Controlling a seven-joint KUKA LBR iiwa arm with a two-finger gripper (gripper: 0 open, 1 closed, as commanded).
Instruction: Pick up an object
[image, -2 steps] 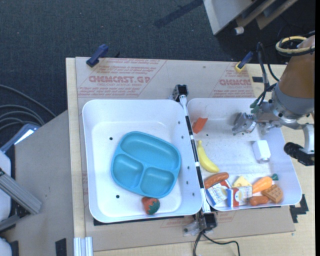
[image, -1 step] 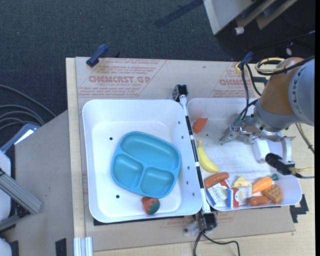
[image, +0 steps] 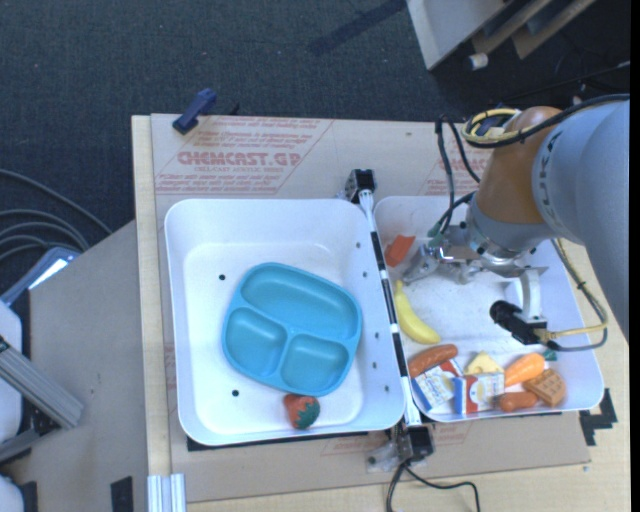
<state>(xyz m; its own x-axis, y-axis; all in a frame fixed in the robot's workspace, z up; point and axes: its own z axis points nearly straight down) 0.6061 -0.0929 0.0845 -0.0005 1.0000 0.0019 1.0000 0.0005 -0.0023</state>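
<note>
A single fixed camera looks down from above at a slant, far enough back to take in the whole light wooden tabletop (image: 250, 150) and some dark carpeted floor (image: 90, 70) beyond it. Both shallow white plastic bins (image: 195, 235) lie mid-frame, side by side. The grey arm with an orange band (image: 560, 160) enters from the right.

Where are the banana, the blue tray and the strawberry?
banana (image: 413, 319): camera view, middle of its curved body, right bin.
blue tray (image: 291, 327): camera view, ridge between its compartments, left bin.
strawberry (image: 300, 409): camera view, red body, left bin's near edge.
</note>
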